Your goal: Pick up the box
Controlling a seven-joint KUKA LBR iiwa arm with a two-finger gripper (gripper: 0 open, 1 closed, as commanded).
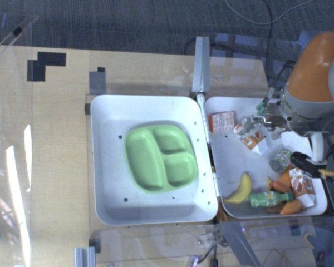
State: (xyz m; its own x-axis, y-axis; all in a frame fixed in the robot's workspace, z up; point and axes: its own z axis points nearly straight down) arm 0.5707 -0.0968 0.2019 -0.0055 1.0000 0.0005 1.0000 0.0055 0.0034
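Observation:
The box is small, red and white, and lies flat at the far left corner of the right bin. My gripper hangs over the far part of that bin, to the right of the box and apart from it. It sits just above a small brown and white packet. The arm's orange band rises behind it at the right edge.
The left bin holds a green divided plate. In the right bin's near half lie a banana, a green bottle, a carrot, a small can and a snack packet.

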